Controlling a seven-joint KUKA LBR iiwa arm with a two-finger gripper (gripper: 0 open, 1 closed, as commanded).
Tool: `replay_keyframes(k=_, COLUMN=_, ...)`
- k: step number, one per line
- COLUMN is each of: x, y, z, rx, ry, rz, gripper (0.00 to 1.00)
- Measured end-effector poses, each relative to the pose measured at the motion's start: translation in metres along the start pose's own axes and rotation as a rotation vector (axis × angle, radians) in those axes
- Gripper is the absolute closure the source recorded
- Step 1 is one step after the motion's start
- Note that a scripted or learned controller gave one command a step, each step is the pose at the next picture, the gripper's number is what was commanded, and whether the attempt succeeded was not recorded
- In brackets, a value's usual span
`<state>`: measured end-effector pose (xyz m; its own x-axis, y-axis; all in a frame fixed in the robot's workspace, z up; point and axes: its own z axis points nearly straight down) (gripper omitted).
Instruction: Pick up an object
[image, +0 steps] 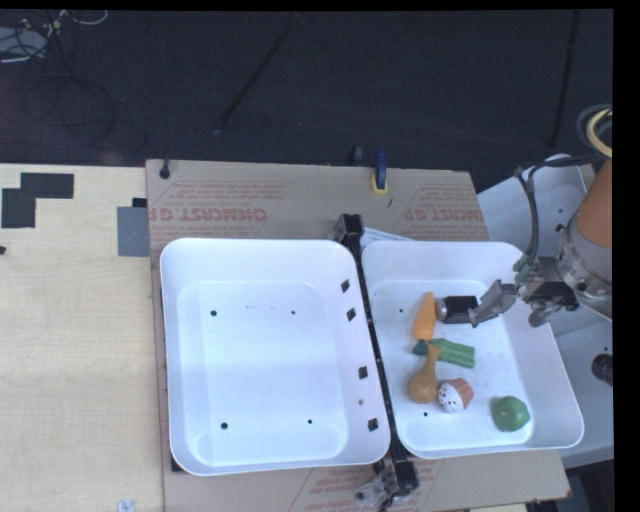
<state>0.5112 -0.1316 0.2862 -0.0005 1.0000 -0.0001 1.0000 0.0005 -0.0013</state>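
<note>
Five small items lie in the right bin (545, 345), all gathered in its middle and near half. An orange carrot-shaped piece (425, 316) lies tilted, close to the divider side. Just beyond it sits a small black block (459, 306). Nearer, a green elongated piece (453, 351) lies crosswise, touching a tan pear-shaped piece (424, 380) whose neck points away. Beside that rests a white-and-brown rounded piece (455, 395). A green ball-like item (511, 413) sits apart, toward the bin's near right corner.

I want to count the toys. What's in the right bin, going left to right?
Tan gourd → orange carrot → green stick → small ball → green ball.
</note>
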Motion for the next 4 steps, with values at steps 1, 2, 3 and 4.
replay_keyframes(k=1, x=0.052, y=0.037, z=0.175, rx=0.015, ry=0.005, rz=-0.003, gripper=0.00)
replay_keyframes(k=2, x=0.046, y=0.038, z=0.156, rx=0.006, ry=0.002, rz=0.008, gripper=1.00)
replay_keyframes(k=3, x=0.111, y=0.071, z=0.095, rx=-0.005, ry=0.002, rz=-0.006, gripper=1.00)
replay_keyframes(k=4, x=0.119, y=0.098, z=-0.013, rx=-0.012, ry=0.000, rz=-0.002, gripper=1.00)
